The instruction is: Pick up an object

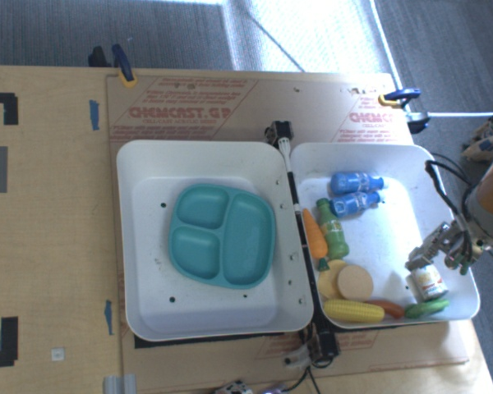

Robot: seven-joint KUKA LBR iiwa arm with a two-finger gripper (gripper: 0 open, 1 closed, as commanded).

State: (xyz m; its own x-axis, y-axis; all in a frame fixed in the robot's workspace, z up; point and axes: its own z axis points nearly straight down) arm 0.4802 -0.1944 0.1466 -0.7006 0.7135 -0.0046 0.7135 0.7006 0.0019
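My gripper (440, 256) hovers at the right side of the right bin (394, 158), open with nothing between its fingers. Just below it a small white jar with a red label (428, 284) stands near the bin's front right corner. Two blue bottles (355, 193) lie at the back of this bin. A green bottle (333, 228) and an orange carrot (314, 235) lie along the left wall. A tan round disc (354, 282), a yellow corn cob (352, 310), a red chili (389, 309) and a green pickle (428, 308) line the front.
The left bin (140, 220) holds a teal divided plate (223, 235). A black cable (444, 189) runs over the right bin's right rim towards the arm. Clamps (397, 98) sit on the cardboard behind the bins.
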